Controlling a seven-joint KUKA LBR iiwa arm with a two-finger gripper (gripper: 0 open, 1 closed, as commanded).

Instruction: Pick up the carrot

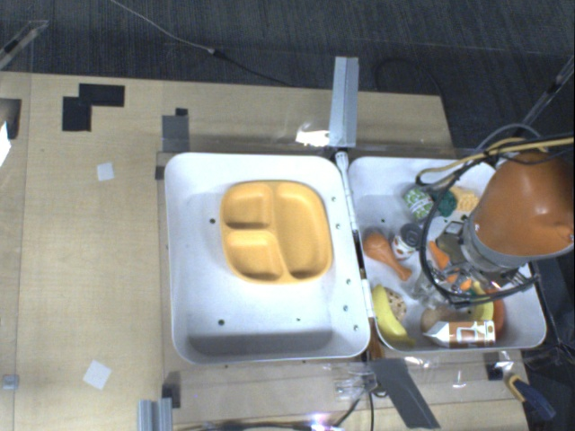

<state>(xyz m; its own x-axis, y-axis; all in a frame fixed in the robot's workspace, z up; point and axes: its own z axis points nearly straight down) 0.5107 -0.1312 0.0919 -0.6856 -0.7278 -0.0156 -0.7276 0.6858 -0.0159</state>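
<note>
Your carrot (437,253) lies in the right bin (377,180), in the middle of the clutter and hard against the left side of the arm's wrist. You see just a narrow bright orange strip of it. That strip runs roughly from the bin's far side towards its near side, leaning a little to the right as it comes nearer. The wrist covers the rest, so you cannot tell which end is the tip.

The gripper (463,282) hangs low over the same spot, under the orange band and a loop of black cable. You cannot tell whether it is spread or closed. You also cannot tell whether it grips the carrot or merely sits beside it.

Just left of the carrot lies a duller orange-brown piece (384,250), slanting from far left to near right. A banana (389,311) lies by the bin's near left corner, and a white carton (462,333) lies along the near wall. The left bin (193,268) holds a yellow divided plate (274,230).
</note>
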